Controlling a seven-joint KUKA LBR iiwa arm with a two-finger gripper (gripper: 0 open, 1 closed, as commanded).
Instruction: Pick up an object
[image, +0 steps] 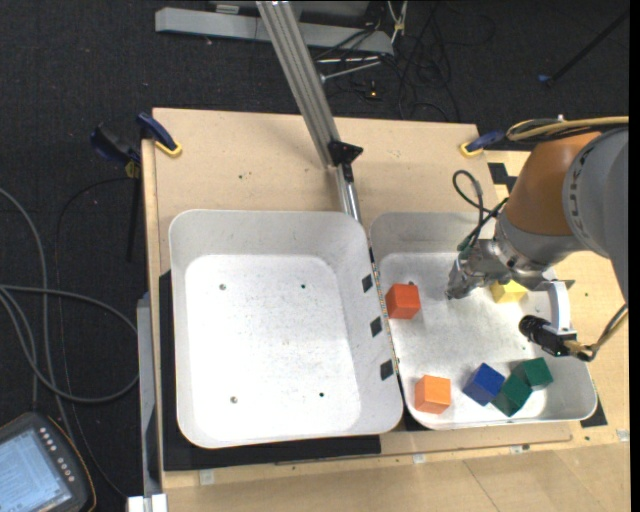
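Camera view, from my remote station: I am looking down at a slant on a wooden bench (260, 160) that is bearing two shallow white bins side by side. The left bin (190, 240) is lying beside the right bin (400, 235), their rims touching along the middle. The arm (575, 195), grey with an orange band, is reaching in from the right, and its gripper (462, 282) is hanging over the upper part of the right bin. I am seeing no object between its fingers; whether they are spread or pressed together I cannot tell. A yellow block (508, 291) is lying just beside the gripper, partly hidden by the wrist. A red-orange cube (403, 300) is sitting near the gripper on its left. Along the bin's near edge an orange cube (432, 393), a blue cube (485, 383) and two green blocks (523, 385) are resting, the blue one touching a green one.
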